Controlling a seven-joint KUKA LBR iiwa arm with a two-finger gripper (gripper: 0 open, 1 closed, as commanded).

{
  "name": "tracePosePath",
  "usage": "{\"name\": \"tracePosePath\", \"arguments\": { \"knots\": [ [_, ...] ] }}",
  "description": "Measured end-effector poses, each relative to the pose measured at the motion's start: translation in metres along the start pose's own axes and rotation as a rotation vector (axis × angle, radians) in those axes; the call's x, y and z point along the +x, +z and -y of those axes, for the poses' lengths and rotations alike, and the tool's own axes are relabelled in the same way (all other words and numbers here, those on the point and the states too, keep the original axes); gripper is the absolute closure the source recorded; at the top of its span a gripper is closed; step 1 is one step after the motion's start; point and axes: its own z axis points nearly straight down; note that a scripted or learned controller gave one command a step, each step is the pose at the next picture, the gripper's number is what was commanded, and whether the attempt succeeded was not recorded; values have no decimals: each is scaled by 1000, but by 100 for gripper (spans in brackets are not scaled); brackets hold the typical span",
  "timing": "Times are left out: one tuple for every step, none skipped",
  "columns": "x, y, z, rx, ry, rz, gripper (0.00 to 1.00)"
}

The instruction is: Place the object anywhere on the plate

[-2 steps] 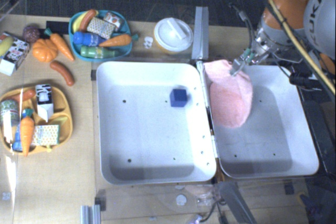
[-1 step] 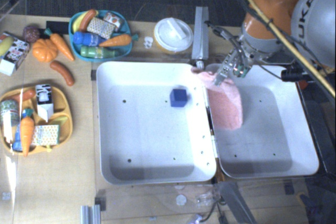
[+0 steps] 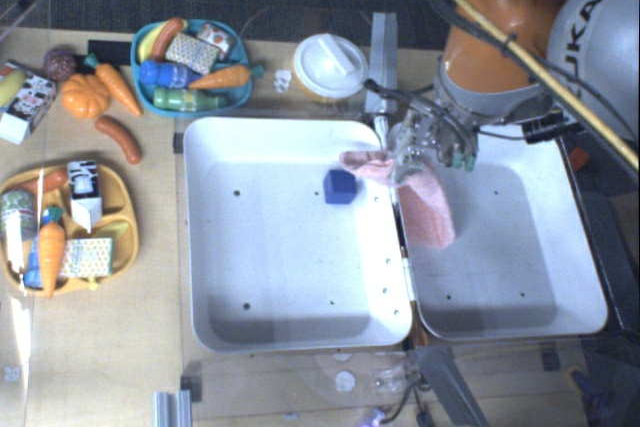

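Observation:
A floppy pink piece (image 3: 428,211), like a toy slice of meat, hangs across the wall between the two bins. My gripper (image 3: 403,158) is shut on its upper part. One end sticks out left over the left bin and the wider end droops over the right bin (image 3: 530,305). A small blue cube (image 3: 340,186) lies in the left bin (image 3: 290,295), just left of the pink piece. A round white plate (image 3: 331,65) sits on the bench behind the bins. A yellow plate (image 3: 120,205) full of toy food lies at the far left.
A blue bowl (image 3: 236,95) with toy vegetables stands at the back left. Loose toy carrots, a pumpkin (image 3: 82,96) and a sausage (image 3: 118,139) lie beside it. A metal post (image 3: 383,45) rises behind the bins, near the arm's orange band (image 3: 500,5).

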Motion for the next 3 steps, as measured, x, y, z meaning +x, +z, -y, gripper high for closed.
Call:
{"name": "tracePosePath", "arguments": {
  "knots": [
    [35, 9, -38, 0, -151, -1, 100],
    [69, 17, -79, 0, -157, -2, 100],
    [111, 16, -115, 0, -154, -2, 100]
  ]
}}
